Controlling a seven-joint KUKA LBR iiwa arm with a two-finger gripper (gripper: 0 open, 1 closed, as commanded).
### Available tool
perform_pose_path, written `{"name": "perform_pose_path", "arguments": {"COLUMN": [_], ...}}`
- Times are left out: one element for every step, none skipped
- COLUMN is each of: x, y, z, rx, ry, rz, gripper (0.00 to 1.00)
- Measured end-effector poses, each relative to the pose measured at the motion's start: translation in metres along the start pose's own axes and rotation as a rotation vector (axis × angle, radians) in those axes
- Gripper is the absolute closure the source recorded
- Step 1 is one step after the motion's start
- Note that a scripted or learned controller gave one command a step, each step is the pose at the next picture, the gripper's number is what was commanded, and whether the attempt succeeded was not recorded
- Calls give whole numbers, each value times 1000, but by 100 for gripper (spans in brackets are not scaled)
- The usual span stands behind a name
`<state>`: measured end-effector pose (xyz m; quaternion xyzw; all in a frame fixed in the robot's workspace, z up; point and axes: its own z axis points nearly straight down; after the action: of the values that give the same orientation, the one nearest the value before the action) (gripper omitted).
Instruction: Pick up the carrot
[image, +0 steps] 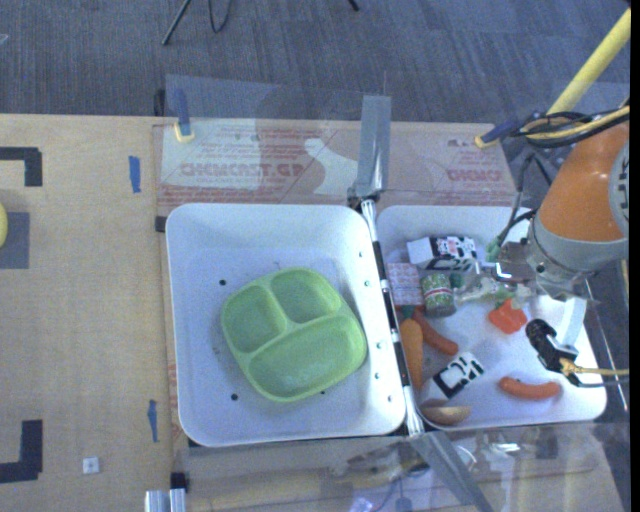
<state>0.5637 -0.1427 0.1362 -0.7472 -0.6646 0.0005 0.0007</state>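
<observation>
Camera view: the approach step is judged to be in hand. The carrot (411, 352) lies in the right bin (575, 405), lengthwise against its left wall. The arm (590, 190) is extended in from the right, with the gripper (512, 285) over the bin's middle, well apart from the carrot. Claw opening and contents cannot be told. A leftward traverse, then a descent, is called for.

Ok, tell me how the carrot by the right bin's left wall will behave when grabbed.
The carrot looks smooth and tapered, probably a stiff, light toy that could slip toward its thin end. Its round body may roll if nudged. It lies along the wall of the right bin, beside a red piece, so a sideways push would likely jam it.
</observation>
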Motion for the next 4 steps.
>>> {"name": "perform_pose_path", "arguments": {"x": [-21,2,2,-46], "y": [-24,-33,-31,8], "z": [21,49,41,38], "rx": [-37,-12,-14,-4], "ry": [-10,-4,-3,-1], "rz": [-267,-500,-499,-582], "gripper": [0,0,100,100]}}
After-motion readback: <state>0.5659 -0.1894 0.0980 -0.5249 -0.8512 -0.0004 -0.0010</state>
